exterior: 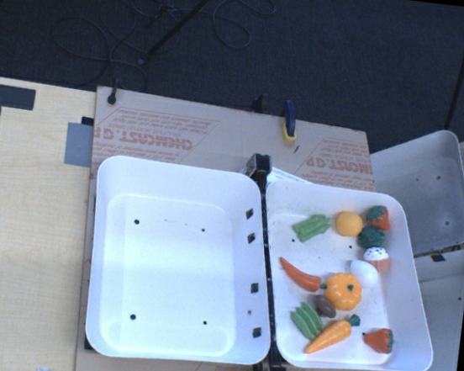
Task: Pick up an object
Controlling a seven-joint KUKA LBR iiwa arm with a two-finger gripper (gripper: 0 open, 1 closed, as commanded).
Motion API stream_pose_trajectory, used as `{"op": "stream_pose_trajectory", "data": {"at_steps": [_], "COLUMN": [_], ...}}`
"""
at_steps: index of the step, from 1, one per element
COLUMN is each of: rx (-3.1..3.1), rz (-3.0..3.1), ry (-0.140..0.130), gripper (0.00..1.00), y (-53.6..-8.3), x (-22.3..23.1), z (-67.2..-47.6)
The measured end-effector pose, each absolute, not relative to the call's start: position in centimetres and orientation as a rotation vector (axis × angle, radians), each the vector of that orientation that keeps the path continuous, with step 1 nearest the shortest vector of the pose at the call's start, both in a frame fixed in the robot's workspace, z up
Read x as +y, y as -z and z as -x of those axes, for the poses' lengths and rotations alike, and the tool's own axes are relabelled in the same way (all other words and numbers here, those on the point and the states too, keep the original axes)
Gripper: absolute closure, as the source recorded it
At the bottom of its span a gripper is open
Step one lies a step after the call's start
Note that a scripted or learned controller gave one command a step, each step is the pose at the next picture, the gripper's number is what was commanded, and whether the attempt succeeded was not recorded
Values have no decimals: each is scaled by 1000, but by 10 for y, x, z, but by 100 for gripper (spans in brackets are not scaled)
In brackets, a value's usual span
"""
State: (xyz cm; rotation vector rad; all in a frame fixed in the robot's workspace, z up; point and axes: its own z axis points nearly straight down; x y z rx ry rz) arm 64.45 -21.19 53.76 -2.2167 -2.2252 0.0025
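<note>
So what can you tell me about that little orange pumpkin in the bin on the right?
The pumpkin is a small, glossy orange toy, plastic by its look, round and ribbed, with a short green stem on top. It sits upright near the middle of the right bin. A red chili pepper points at its left side, a white egg-like piece rests against its top, and a small brown item lies at its lower left.

Two bins sit side by side on the table [15,220]. The right bin [412,331] holds toy food: a carrot [328,336] near, a pumpkin [344,290] just behind it, a pepper [300,274] to the pumpkin's left, and a strawberry [379,339] right of the carrot.
</note>
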Motion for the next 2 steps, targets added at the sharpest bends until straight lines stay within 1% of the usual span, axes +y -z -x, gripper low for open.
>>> {"op": "stream_pose_trajectory", "data": {"at_steps": [1,2], "rx": [-2226,-2233], "rz": [2215,2207], "ry": [-3,-5], "gripper": [0,100], "y": [-537,-547], "x": [-211,-209], "z": [-645,-646]}}
